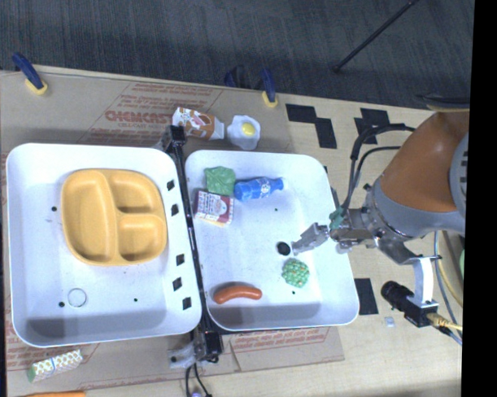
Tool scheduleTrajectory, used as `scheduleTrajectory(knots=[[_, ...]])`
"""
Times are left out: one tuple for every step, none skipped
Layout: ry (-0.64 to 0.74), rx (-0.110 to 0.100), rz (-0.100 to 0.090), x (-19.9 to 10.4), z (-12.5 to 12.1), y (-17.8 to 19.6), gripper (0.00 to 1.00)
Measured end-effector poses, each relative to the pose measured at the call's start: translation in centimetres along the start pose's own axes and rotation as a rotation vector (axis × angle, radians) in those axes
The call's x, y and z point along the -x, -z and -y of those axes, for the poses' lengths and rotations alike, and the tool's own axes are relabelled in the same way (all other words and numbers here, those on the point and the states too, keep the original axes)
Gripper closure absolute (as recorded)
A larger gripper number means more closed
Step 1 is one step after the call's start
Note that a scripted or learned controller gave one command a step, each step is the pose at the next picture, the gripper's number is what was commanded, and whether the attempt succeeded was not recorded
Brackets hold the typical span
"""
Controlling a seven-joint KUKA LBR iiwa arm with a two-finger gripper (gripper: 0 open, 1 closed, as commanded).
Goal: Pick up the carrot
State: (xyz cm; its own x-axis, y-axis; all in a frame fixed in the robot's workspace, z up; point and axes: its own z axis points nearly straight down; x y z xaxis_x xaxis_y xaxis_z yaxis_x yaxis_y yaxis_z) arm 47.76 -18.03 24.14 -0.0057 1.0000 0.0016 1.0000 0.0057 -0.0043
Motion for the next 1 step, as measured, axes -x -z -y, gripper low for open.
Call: scheduleTrajectory(knots=[[0.154,-0.002,0.0,-6.91,-1.2,-12.2,0.0]])
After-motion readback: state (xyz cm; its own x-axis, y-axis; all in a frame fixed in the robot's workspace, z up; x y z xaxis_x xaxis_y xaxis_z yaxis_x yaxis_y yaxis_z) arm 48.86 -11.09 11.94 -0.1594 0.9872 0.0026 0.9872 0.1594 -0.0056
